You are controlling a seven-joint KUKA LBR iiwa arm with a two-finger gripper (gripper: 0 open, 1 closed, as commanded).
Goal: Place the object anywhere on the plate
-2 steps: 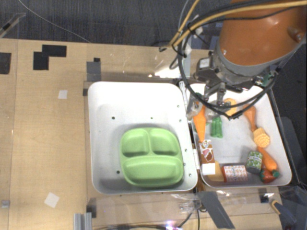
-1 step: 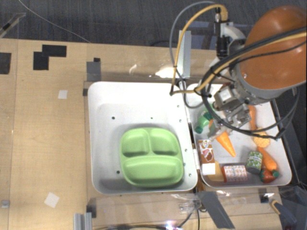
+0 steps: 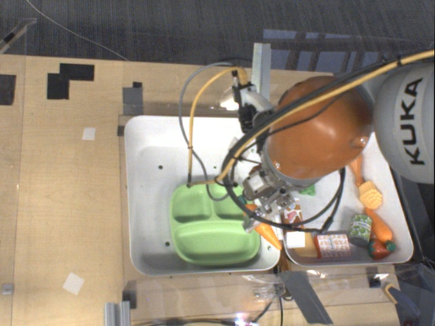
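We log the grey arm [image 3: 408,124] with its orange band [image 3: 316,134] reaching in from the right over the bench [image 3: 61,202], above the seam between the two white bins, left bin [image 3: 146,182] and right bin [image 3: 401,246]. The green sectioned plate [image 3: 204,233] lies in the left bin; the tool [image 3: 262,216] hangs at its right edge, and we cannot tell its finger state. An orange carrot-like object [image 3: 270,235] lies just below the tool, touching the plate's right rim.
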